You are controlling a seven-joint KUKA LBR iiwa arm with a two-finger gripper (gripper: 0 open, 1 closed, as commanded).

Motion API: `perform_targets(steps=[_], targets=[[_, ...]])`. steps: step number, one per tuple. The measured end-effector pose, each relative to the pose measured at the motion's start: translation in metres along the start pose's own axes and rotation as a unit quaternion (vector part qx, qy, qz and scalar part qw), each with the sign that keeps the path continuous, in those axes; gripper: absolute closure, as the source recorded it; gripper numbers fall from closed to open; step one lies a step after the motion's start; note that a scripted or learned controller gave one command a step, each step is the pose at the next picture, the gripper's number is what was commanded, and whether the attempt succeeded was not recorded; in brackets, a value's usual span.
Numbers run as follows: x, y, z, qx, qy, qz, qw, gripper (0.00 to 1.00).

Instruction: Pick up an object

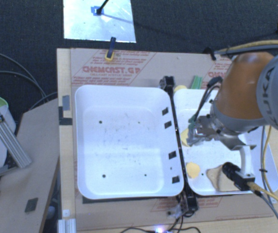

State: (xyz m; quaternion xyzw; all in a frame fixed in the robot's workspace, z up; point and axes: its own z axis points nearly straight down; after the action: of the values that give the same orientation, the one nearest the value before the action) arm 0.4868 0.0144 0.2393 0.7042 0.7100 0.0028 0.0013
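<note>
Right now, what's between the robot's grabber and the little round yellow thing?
In the camera view, just bare white bin floor separates the gripper from the yellow round piece below it.

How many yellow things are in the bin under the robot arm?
2 that I can see: one yellow piece near the bin's front left corner, and one at its back left edge. The arm covers much of the right bin, so more may be hidden.

The arm point(270, 93) is grey with a broad orange band, dark lettering on its grey shell, yellow and black cables alongside, and a metallic wrist.
</note>
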Motion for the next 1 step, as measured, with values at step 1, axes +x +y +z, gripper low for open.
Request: perform_targets(steps=[1], targets=[[0.0312, -0.0010, 0.0582, 0.005, 0.000, 0.001, 1.0000, 1.00]])
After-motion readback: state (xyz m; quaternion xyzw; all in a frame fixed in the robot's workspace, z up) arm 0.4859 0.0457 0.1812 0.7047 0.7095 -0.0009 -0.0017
